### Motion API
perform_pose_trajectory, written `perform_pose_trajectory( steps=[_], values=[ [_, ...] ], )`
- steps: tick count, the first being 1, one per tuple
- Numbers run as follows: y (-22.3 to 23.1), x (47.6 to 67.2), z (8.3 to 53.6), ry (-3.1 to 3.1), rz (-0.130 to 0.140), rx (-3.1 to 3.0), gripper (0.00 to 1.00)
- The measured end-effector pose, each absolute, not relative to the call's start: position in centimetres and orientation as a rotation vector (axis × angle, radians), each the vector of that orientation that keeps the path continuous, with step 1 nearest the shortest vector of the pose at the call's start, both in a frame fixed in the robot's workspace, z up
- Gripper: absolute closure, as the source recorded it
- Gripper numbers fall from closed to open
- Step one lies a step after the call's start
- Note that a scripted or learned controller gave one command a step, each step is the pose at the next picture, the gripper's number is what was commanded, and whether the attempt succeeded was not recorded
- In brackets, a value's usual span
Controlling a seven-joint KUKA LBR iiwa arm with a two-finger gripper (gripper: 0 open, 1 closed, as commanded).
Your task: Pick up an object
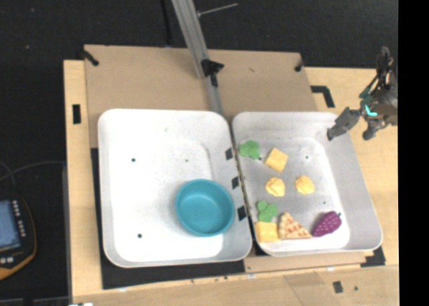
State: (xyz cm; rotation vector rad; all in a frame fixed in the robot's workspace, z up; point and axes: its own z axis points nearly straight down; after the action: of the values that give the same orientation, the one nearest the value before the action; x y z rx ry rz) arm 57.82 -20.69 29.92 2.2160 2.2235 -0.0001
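Camera view puts your end effector [356, 127] — fingers spread, holding nothing — over the right bin's [348, 164] far right rim, with the yellow block [276, 160] down-left inside.

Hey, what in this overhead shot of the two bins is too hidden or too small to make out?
- Gripper: small at the right edge of the camera view, arm cut off; its opening is unreadable.
- Yellow block: partly covered by the green piece.
- Pizza slice: toppings too small.
- Blue bowl: contents unclear.
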Motion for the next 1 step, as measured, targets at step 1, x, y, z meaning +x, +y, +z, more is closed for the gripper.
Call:
perform_pose_trajectory(
  steps=[1],
  values=[
    [-20.33, 56.96, 25.06, 2.222, -0.004, 2.222, 0.00]
  ],
)
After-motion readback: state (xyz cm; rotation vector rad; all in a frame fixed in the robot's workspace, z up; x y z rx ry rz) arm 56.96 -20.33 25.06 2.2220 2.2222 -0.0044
